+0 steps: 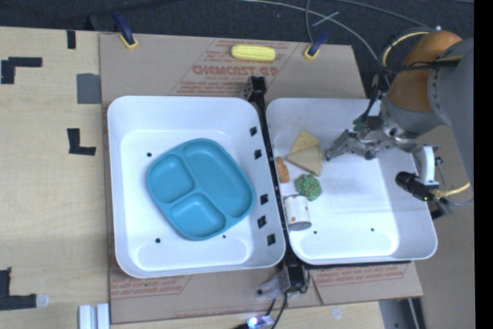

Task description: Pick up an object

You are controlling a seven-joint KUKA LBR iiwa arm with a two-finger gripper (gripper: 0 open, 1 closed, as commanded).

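White can (297, 213) lying nearest camera, at left wall of right bin (385, 243). Green broccoli piece (309, 186), orange piece (282, 169), yellow wedge (306, 152) clustered above it along same wall, so any could be targeted. Hand (337, 149) poised low just right of wedge, judged approaching it; nothing seen held; spread or pressed together cannot be told. Blue divided plate (200, 188) laid in left bin (123, 166). Yellow banana-like item (253, 52) left on desk (46, 181) beyond bins.
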